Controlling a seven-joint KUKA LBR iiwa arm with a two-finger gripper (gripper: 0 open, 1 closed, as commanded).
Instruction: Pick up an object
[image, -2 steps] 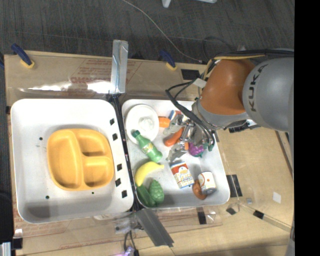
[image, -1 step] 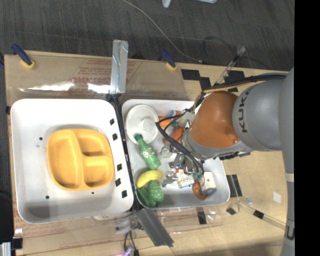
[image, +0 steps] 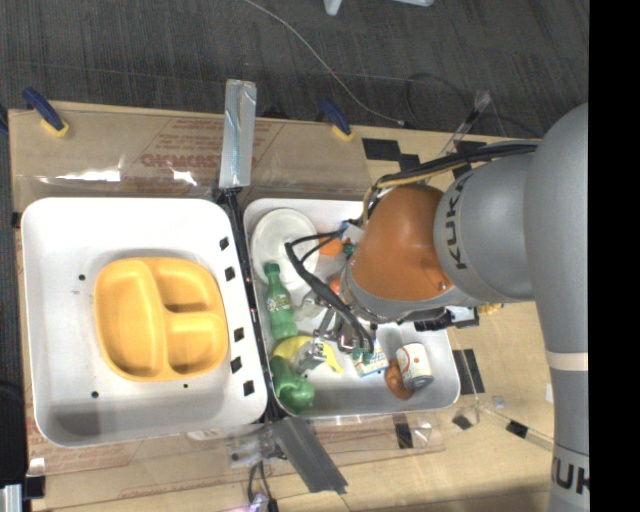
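I see the gripper (image: 335, 340) low in the right bin (image: 440, 395), among a green bottle (image: 279, 305) and other clutter; I cannot tell its state. A yellow tray (image: 160, 317) sits in the left bin (image: 50, 300).

Both bins (image: 60, 330) smooth white plastic with slight sheen, yellow divided tray (image: 160, 315) matt moulded plastic, green bottle (image: 280, 310) glossy plastic, arm (image: 530, 230) satin grey shell, orange band (image: 400, 250) glossy, bench (image: 120, 150) brown cardboard-like sheet, taped

Yellow divided tray (image: 160, 317) sits bright in the white left bin (image: 60, 230). Green bottle (image: 279, 308) with white label, and a grey arm (image: 520, 230) with orange band (image: 400, 250).
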